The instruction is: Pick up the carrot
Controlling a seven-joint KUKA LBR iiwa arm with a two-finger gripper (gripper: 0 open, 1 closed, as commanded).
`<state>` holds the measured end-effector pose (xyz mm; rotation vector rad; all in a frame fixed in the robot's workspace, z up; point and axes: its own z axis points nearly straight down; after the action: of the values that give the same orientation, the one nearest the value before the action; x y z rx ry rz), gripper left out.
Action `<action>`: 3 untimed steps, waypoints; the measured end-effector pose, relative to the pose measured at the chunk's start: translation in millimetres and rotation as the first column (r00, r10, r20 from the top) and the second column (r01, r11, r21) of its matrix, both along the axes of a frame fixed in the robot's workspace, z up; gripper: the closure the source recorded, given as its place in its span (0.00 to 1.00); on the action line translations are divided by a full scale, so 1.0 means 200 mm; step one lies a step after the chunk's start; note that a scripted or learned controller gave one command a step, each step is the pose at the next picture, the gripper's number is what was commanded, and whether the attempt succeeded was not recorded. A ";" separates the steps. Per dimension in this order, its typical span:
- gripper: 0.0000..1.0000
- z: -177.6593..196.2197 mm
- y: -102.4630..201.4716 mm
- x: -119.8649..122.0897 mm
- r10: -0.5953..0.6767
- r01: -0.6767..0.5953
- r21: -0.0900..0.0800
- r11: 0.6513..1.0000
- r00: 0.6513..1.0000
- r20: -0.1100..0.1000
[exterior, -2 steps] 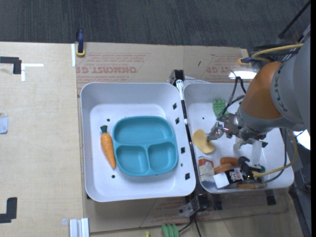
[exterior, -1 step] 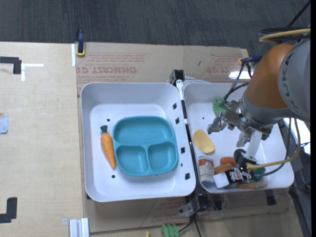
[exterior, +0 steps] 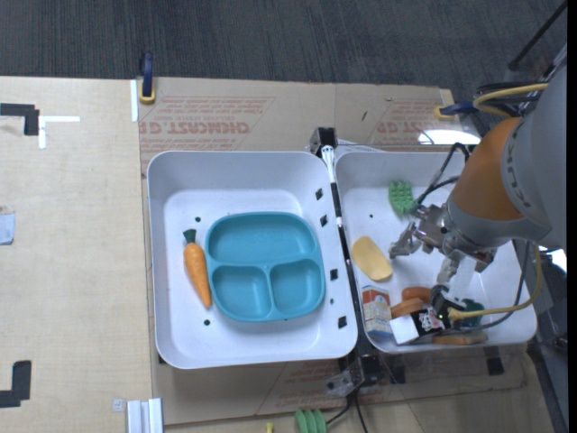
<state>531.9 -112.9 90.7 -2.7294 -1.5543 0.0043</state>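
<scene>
The carrot [exterior: 196,271], orange with a green top, lies in the left bin [exterior: 171,188] along the left side of a blue divided tray [exterior: 266,264]. My gripper [exterior: 424,262] hangs over the middle of the right bin [exterior: 361,192], far to the right of the carrot. Its fingers [exterior: 406,243] stand spread open with nothing between them. The grey arm with its orange band [exterior: 491,183] reaches in from the right.
The right bin holds a green piece [exterior: 401,195], a yellow piece [exterior: 371,258], a small carton [exterior: 377,309] and orange items [exterior: 416,299] near its front wall. The wall between the bins [exterior: 335,242] stands between my gripper and the carrot.
</scene>
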 end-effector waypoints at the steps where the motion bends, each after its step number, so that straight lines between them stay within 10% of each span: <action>1: 0.00 0.58 0.11 -0.24 0.256 -0.256 0.000 0.967 0.967 0.001; 2: 0.00 0.50 0.57 -0.26 0.128 -0.128 0.001 0.992 0.992 -0.001; 3: 1.00 0.54 0.57 -0.26 0.129 -0.129 0.000 0.992 0.992 -0.003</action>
<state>480.3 1.0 198.6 -2.6221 -1.7274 0.0083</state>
